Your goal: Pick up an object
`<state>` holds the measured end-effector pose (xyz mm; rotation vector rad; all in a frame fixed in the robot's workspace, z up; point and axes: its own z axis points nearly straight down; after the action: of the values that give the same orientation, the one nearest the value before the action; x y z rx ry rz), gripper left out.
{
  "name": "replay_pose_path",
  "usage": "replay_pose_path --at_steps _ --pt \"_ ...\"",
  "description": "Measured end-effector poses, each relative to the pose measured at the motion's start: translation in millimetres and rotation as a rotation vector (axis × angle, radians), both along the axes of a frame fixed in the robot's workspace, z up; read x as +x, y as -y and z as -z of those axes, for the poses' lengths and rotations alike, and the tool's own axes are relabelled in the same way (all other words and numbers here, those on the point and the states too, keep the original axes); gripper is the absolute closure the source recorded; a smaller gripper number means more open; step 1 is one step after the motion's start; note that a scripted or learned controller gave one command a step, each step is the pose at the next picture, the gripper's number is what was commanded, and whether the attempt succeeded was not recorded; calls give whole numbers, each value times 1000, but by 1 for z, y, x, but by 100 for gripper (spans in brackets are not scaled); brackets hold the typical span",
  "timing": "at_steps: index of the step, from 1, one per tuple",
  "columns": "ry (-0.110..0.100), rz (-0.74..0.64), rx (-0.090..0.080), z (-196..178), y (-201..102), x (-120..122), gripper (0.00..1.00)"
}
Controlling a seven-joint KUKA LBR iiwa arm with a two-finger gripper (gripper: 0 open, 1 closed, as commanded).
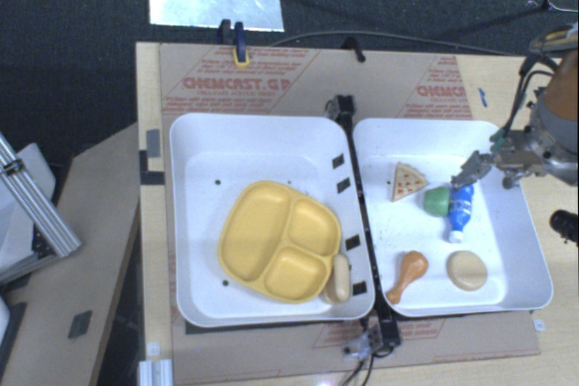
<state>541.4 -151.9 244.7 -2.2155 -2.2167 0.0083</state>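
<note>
Claw point(485, 169) poised over the right bin point(520, 230) near its far right side, fingers spread apart with nothing between them, one dark finger point(470, 167) slanting down toward the top of a blue and white bottle point(460, 212). Bottle lying lengthwise just below that finger, white cap end toward the near side; whether finger and bottle touch, impossible to tell. Green round object point(437, 200) pressed against the bottle's left side. Toy pizza slice point(407, 181) just left of and beyond the green piece, crust toward the near side. Nearer the front wall, a round beige bread roll point(467, 270) below the bottle, and a toy chicken drumstick point(407, 275) to its left, tilted with the bone end toward the divider. Grey arm point(556, 117) with orange band reaching in from the right edge, cable looping above the wrist. Across the black clips between the bins, left bin point(194, 194) carrying a yellow divided plate point(280, 240) with three compartments, and a pale oblong bread piece point(339, 277) touching the plate's near right edge. Both bins seated on a cardboard sheet point(262, 77) printed in red, itself on the tabletop point(99, 194).
</note>
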Motion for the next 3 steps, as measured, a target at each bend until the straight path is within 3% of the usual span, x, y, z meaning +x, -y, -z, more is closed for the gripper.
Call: replay_pose_path --at_steps 1,3 --pt "10 -3 -2 -6 0 2 0" --pt "8 -1 -1 82 -4 2 0"
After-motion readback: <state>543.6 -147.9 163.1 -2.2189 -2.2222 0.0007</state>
